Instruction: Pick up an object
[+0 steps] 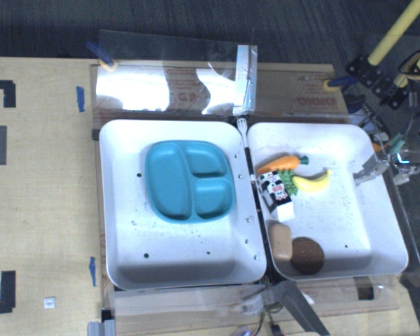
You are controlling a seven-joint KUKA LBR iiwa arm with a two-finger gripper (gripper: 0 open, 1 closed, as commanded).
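Observation:
The right bin [378,247] holds several small objects. An orange toy carrot [278,163] with a green top lies near its back left. A yellow banana [312,181] rests just in front of the carrot. Beside them, against the left wall, lies a black-and-white patterned piece [274,187] with a green leafy bit. A tan block [281,241] and a dark brown round object [307,255] sit close together at the front left of that bin.
The left bin [126,243] bears a blue divided plate [190,180]. A clear plastic sheet [171,82] stands behind the bins. A yellow pole [399,26] and cables and clamps [392,156] crowd the right bin's right rim.

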